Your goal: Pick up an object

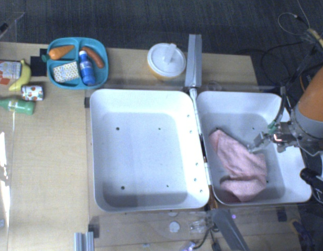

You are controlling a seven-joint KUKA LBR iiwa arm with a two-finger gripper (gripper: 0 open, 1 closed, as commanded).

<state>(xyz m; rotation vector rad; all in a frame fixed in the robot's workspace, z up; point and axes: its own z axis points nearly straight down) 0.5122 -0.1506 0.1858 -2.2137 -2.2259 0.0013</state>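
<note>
A crumpled pink cloth (240, 166) lies in the right white bin (240, 106), spread from the bin's middle toward its near edge. My gripper (259, 141) reaches in from the right, low over the bin, with its tip at the cloth's upper right edge. The view does not show whether it touches the cloth. The grey arm with its orange band (314, 101) stands over the bin's right rim.
The left white bin (143, 150) sits beside the right one, with a metal divider (193, 61) behind them. A white lidded cup (166, 60), a blue tray of toy food (77, 63) and small items (17, 85) rest on the bench at the far left.
</note>
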